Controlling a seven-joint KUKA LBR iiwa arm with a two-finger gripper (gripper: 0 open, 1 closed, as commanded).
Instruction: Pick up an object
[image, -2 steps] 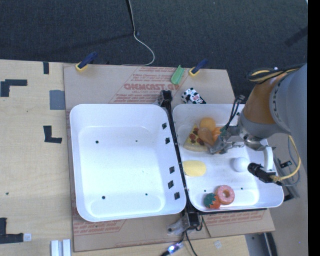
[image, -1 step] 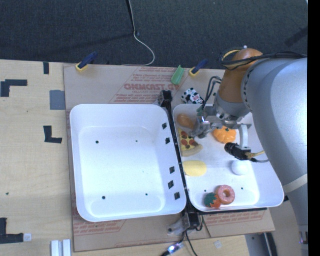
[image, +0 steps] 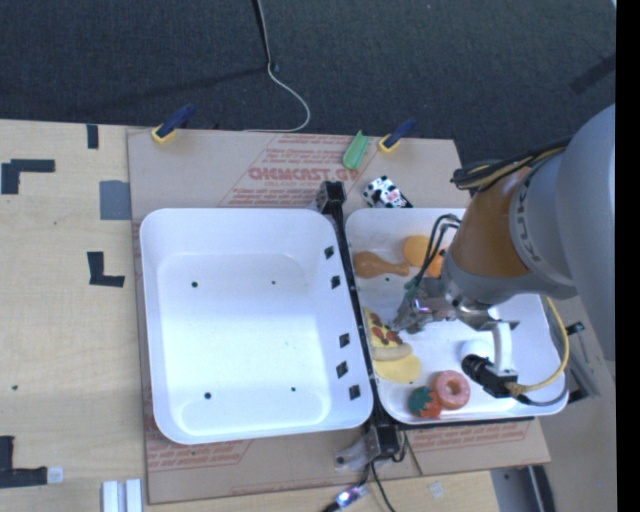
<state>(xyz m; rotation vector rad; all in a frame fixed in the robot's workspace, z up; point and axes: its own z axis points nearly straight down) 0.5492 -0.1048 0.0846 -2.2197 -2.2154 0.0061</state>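
The arm comes in from the right and hangs over the right bin (image: 548, 330), its pincer (image: 412, 315) low near that bin's left wall; whether it is open or closed I cannot tell from here, and nothing shows between its tips. Several small things crowd around it. Just left of it, against the divider, lies a red-and-yellow toy (image: 381, 332), and touching that, a pale yellow piece (image: 398, 368). Nearer the front edge sits a pink ring-shaped toy (image: 452, 389) with a small red-and-green thing (image: 426, 400) beside it. Toward the back lie a tan drumstick-shaped toy (image: 375, 264) and an orange ball-like object (image: 420, 248), partly behind the cables. That makes six objects in this bin. A black-and-white spotted toy (image: 382, 192) sits outside on the cardboard (image: 280, 172), behind the bin. Two white bins stand side by side on the worktop (image: 60, 330); the left bin (image: 245, 320) offers wide open floor. Three clips hold the cardboard's far edge: two yellow-blue (image: 172, 122), one green (image: 355, 151).
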